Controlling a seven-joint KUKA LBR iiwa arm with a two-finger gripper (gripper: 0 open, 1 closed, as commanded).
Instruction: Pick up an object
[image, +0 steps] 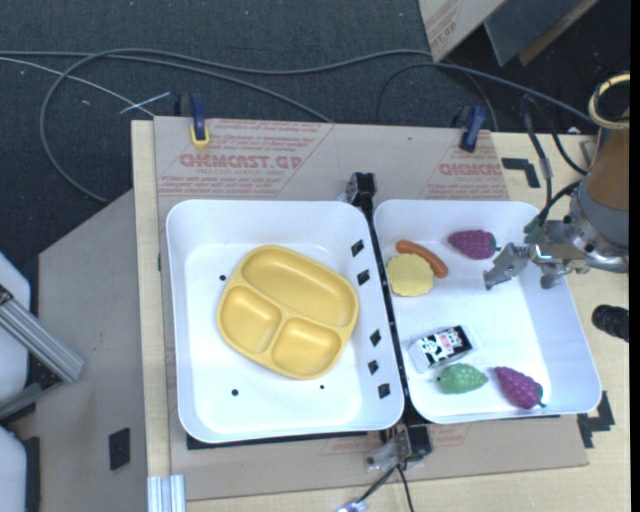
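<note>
The jaws of the gripper (522, 266) hung spread and empty over the right bin (560, 340); the nearest object, a purple grape bunch (472, 242), lay just beyond them, away from the arm.

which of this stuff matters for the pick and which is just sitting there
For the pick:
gripper
purple grapes, nearest it
hot dog
yellow round piece
black-and-white box
green piece
second purple grapes
right bin

Lying about:
yellow divided plate
left bin
blue clamps
cables
</note>
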